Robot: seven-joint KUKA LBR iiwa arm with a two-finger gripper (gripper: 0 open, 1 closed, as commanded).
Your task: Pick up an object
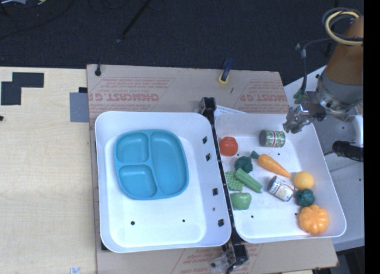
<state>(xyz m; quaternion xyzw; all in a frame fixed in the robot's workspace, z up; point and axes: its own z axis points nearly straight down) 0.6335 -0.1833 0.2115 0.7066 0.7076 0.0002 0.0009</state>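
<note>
The right bin (261, 234) holds several toy foods: a red tomato (228, 145), a small can with a green label (272, 138), a carrot (274, 164), a yellow lemon (303, 180), an orange pumpkin (313, 219), a second small can (280, 188), two dark green broccoli pieces (243, 163) (306, 197), a green cucumber (247, 180) and a green pepper (240, 200). My gripper (295, 122) hangs at the bin's upper right rim, just right of the labelled can. Nothing shows between its fingers.
The left bin (119, 231) holds a blue divided plate (151, 164). A cardboard sheet (154, 91) lies under both bins, with a blue and yellow clip (225, 72) at its far edge. The arm's grey body (341, 82) stands at the right.
</note>
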